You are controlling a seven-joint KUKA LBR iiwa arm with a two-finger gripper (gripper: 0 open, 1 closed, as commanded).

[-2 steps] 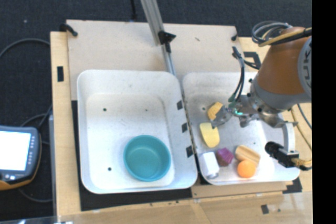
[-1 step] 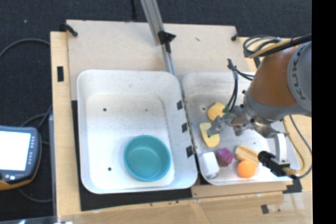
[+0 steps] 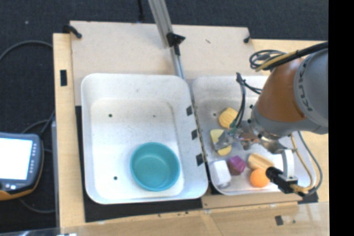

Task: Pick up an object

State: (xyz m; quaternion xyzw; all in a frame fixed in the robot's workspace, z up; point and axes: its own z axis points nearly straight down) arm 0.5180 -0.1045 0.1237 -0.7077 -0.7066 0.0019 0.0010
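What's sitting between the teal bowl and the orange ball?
In the camera view, between the teal bowl and the orange ball come the bins' adjoining walls, then a white block and a purple piece.

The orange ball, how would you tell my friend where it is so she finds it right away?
Look at the right-hand shallow white bin, the one the grey and orange arm reaches into. Go to its near edge at the bottom of the picture: the small round orange ball lies there, just below a tan oblong piece and right of a small purple object. It is the only bright orange, perfectly round thing among them.
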